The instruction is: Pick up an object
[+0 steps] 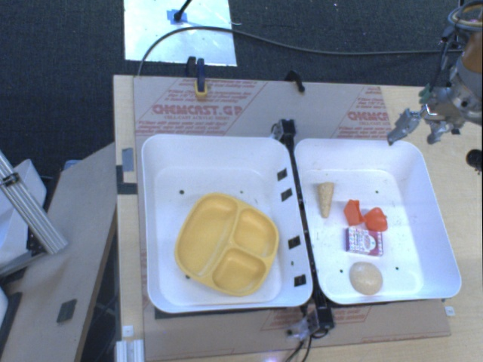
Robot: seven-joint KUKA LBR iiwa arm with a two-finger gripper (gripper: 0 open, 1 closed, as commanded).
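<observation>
The gripper [419, 127] hovered above the right bin's [434, 194] far rim, fingers spread apart, grasping nothing. An orange block [352, 212], cone [325, 199] and carton [364, 241] lay inside that bin.

Light wooden bench [90, 202] carries a protective sheet printed with red lettering [226, 104]. Two shallow white plastic bins, left [162, 164] and right [430, 194], sit on that sheet, touching.

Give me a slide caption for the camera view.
Robot hand above right bin of small items; yellow tray in left bin.
</observation>
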